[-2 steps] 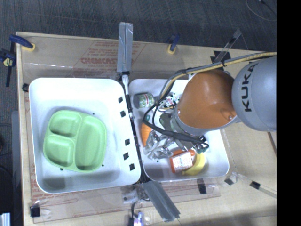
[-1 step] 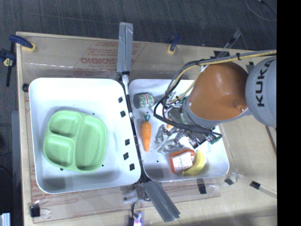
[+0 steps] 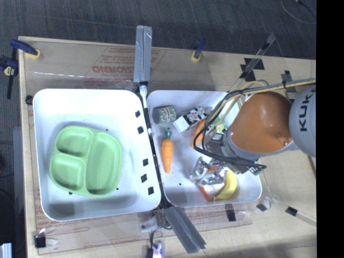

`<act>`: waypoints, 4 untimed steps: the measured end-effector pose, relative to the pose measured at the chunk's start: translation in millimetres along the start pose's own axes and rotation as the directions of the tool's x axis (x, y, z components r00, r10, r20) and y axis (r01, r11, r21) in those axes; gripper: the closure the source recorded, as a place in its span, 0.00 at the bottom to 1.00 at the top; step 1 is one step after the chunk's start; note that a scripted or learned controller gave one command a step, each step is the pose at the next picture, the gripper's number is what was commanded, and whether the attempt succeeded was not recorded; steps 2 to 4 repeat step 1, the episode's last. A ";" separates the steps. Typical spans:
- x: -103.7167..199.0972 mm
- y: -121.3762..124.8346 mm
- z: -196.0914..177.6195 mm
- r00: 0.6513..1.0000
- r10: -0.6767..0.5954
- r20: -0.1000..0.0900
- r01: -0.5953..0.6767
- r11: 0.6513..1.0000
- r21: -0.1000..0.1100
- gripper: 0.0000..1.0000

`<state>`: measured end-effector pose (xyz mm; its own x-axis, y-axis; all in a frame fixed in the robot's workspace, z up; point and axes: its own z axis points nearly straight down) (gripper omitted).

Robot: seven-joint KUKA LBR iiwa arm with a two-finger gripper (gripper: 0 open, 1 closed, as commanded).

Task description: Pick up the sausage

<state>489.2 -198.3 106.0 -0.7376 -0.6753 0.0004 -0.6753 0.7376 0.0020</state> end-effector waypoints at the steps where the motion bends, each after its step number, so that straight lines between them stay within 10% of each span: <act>1: -52.1 -12.7 -96.8 1.000 -0.014 0.004 0.014 1.000 0.006 1.00; 4: -52.1 -12.7 -96.8 1.000 -0.014 0.004 0.014 1.000 0.006 1.00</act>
